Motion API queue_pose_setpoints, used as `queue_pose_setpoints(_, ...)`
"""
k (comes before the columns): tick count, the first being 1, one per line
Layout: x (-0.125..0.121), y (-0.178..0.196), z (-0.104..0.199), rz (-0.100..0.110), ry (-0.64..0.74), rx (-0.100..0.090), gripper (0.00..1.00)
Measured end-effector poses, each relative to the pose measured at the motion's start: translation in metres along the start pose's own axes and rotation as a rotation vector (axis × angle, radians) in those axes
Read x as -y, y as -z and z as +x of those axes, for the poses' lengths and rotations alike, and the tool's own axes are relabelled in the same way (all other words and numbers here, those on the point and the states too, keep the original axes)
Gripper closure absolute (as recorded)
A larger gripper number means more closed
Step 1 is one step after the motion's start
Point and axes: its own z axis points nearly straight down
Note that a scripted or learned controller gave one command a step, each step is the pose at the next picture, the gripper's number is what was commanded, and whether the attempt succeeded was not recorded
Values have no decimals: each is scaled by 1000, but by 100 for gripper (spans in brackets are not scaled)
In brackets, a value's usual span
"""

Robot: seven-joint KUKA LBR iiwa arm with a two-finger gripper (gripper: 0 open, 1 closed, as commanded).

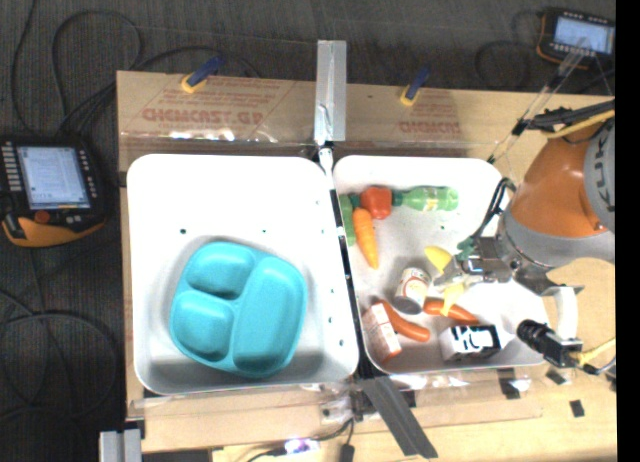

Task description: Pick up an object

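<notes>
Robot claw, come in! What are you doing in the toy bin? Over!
Claw low in right bin, among the toys. Nearest: yellow piece, small can. Grip not confirmed. Carrot and green bottle lie farther back. Over.

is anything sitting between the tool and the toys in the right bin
Nothing visible does. The tool is already down among the toys in the right white bin, beside the small yellow piece and the round cream-coloured can. The orange toy carrot lies further left, apart.
</notes>
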Motion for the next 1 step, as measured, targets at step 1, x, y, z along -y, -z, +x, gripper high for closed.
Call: queue_pose_setpoints(1,-39,52,30,-2,52,1,100)
